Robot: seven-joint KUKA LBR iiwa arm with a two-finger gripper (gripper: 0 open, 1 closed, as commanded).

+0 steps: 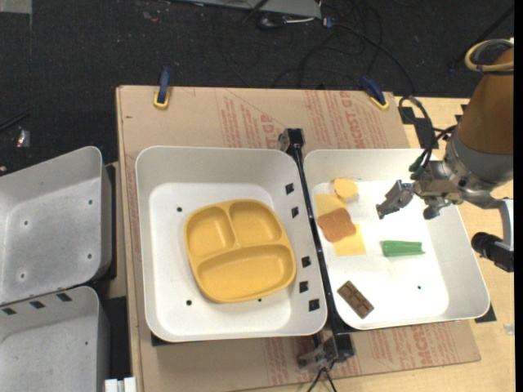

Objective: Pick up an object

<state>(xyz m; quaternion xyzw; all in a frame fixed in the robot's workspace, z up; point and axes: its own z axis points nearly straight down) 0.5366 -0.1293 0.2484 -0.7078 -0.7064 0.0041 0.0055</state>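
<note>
We judge the task to be at the approach stage; no grasp is made and lifting is left. Our tool (409, 200) hovers over the right bin (458, 300) with fingers spread and nothing between them. That bin holds five objects: one green block (402, 248), one brown bar (355, 299), one brown patty (335, 224), one yellow slice (353, 242), one orange piece (346, 189). The left bin (163, 219) holds one yellow divided plate (239, 250).

A cardboard-covered bench (212, 113) bears two white bins (155, 219) side by side.
</note>
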